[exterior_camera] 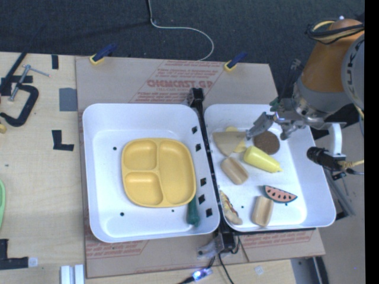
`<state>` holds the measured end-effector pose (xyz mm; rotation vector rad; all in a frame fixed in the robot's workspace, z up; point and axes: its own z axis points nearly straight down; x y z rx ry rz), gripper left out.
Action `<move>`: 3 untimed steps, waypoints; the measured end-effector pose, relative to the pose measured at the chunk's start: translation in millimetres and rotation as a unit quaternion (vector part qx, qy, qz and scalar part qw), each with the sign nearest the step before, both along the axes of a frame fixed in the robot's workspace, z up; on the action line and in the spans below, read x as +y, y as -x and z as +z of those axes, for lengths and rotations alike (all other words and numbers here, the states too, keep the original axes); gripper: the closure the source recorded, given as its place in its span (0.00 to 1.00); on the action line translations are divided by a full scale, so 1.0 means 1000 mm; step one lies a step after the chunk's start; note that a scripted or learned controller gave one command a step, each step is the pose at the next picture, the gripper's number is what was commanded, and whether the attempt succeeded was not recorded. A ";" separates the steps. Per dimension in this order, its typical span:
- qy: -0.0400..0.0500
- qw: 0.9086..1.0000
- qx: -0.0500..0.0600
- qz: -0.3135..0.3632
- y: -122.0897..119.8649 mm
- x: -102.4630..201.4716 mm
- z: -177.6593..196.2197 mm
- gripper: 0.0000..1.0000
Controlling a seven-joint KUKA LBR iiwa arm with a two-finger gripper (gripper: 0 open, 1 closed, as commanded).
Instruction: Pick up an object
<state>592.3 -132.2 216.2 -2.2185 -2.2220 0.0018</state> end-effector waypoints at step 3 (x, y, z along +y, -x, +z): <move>-0.002 1.000 -0.006 0.006 -0.040 0.093 -0.025 1.00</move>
